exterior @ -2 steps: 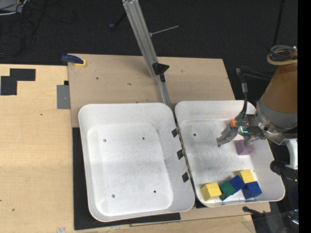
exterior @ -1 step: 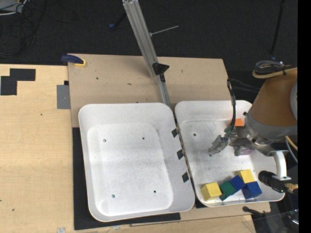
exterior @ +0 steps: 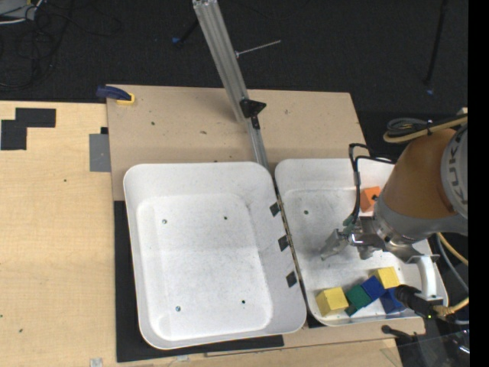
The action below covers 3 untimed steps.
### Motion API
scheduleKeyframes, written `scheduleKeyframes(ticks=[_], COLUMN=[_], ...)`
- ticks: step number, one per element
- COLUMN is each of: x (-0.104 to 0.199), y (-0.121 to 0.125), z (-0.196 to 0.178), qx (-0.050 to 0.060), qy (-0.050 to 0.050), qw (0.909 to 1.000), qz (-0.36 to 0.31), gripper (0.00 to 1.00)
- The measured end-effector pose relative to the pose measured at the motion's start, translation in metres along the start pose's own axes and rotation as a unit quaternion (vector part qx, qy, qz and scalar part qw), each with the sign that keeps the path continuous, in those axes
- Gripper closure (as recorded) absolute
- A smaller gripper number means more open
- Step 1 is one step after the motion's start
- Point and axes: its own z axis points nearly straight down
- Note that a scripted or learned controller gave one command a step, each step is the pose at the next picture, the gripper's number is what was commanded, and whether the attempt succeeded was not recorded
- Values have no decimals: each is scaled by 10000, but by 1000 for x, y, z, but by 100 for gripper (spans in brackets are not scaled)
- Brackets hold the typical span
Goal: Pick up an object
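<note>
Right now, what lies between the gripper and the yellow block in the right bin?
In the camera view, only bare white bin floor separates the gripper from the yellow block. The green block sits just to the yellow block's right.

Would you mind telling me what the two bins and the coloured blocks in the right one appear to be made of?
The bins look like moulded white plastic, matte and speckled with scuffs, with rounded corners. The blocks have flat, saturated colour and no shine, suggesting foam or painted wood; which of the two is unclear.
</note>
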Motion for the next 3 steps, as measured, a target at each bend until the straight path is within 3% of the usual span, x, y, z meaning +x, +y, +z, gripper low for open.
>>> scheduleKeyframes(ticks=[1, 2, 3], x=[1, -2, -1], y=[0, -1, 6], z=[52, 41, -20], qx=[-28, -23, -64], qy=[-4, -6, -12], qw=[10000, 10000, 10000], qz=[4, 48, -6], gripper=[0, 100, 100])
